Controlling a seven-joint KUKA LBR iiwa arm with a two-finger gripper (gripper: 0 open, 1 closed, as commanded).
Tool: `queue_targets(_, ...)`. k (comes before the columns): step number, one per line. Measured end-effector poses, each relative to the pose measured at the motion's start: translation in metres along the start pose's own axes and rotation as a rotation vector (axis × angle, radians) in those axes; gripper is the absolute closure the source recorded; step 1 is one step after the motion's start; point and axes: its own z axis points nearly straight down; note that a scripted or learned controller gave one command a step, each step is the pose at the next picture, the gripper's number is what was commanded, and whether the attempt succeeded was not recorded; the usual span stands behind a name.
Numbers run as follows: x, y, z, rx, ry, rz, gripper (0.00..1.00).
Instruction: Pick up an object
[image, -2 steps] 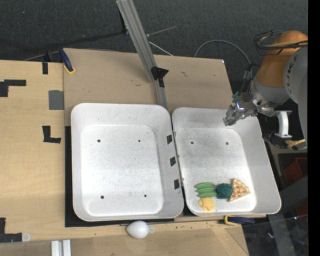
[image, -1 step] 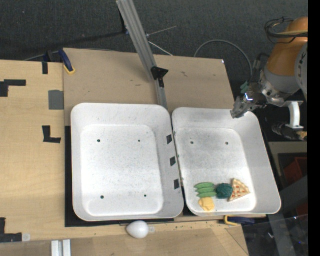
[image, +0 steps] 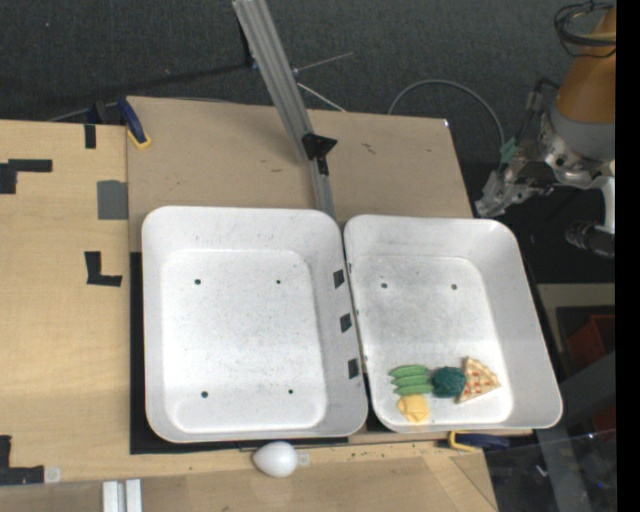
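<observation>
1. From the camera above the counter (image: 60, 330), the things to pick sit bunched in the near right corner of the right bin (image: 520, 300): a green pea pod (image: 408, 377), a dark green broccoli piece (image: 448, 380), a pizza slice (image: 479, 379) with red spots, and a yellow piece (image: 413, 407) just below the pod. They lie touching or just beside one another.
2. The bunch is close to the bin's near rim; the far and left stretches of that bin's floor are bare. The left bin (image: 160, 330) lies beside it, rims meeting in the middle. A white egg (image: 275, 458) rests on the counter by the left bin's near rim.
3. The claw (image: 497, 190) hangs at the far right, outside the right bin's far corner, well apart from the bunch. It is small and blurred; I cannot tell whether it is apart or together. The arm (image: 588, 90) is cut off at the frame's edge.
</observation>
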Motion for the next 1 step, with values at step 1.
queue_targets(1,0.0579,-0.0162,0.0131,0.008,0.003,-0.004,1.00)
